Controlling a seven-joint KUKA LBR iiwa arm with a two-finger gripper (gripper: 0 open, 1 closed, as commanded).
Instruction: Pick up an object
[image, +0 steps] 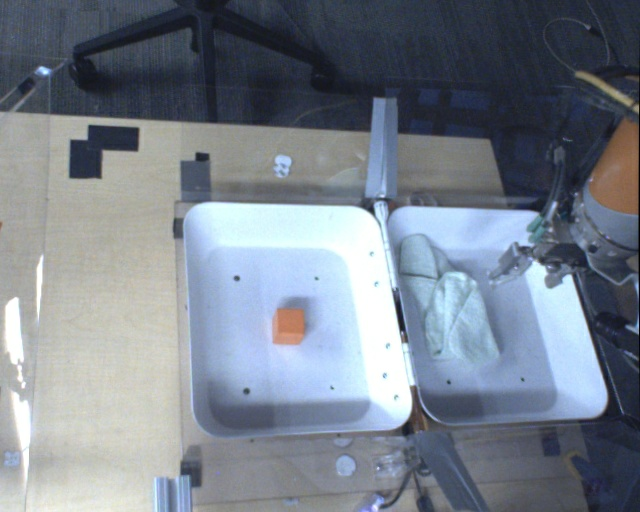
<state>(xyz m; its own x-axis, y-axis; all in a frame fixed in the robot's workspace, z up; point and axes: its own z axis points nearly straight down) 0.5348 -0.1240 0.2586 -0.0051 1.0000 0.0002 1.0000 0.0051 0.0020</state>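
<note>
Orange cube (289, 326) sits alone near the middle of the left bin (205, 300). Right bin (570, 385), just beside it, holds a pale crumpled cloth (455, 312) at its left side. Gripper (512, 262) hovers over the right bin, right of the cloth, nothing in it; can't tell its state.

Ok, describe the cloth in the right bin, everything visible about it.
The cloth is pale, whitish-green, soft and crumpled. One end is bunched into a roll near the divider; the rest spreads in wrinkled folds toward the middle of the right bin. It lies flat on the bin floor, left of the gripper, apart from it.
</note>
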